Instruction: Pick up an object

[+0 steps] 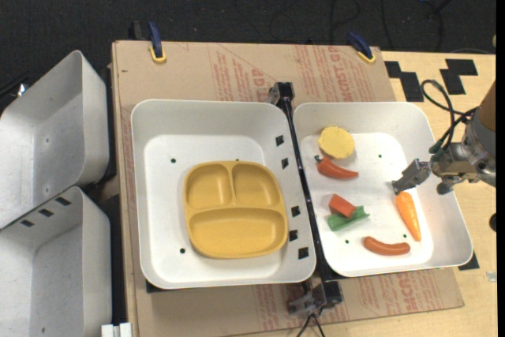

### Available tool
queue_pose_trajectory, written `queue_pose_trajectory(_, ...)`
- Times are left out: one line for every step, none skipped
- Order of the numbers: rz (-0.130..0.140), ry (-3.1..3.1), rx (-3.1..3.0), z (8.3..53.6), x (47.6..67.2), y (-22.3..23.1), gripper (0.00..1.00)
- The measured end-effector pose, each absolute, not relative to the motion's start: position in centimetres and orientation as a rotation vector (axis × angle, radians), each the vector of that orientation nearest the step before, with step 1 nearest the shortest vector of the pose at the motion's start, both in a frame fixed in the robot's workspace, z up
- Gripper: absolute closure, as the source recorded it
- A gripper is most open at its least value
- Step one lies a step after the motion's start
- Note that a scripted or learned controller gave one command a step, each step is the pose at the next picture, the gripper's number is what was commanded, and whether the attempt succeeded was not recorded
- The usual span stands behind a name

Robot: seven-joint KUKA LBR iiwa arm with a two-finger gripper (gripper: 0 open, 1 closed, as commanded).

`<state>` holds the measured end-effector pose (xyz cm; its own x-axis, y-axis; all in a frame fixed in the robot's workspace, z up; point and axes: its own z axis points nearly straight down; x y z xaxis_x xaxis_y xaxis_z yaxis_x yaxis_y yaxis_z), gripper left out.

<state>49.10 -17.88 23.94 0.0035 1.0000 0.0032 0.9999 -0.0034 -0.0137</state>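
Nothing picked yet: gripper (412,176) hovers just above the carrot (408,215) in the right bin (450,245), whether spread or pinched I cannot tell

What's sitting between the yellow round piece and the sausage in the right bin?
In the camera view, a red chili and a red-and-green piece lie between the yellow round piece and the sausage.
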Motion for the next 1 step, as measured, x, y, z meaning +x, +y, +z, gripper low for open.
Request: queue_pose_trajectory(0.001,-2.222,-2.22,24.59,49.36,-17.81,0.0)
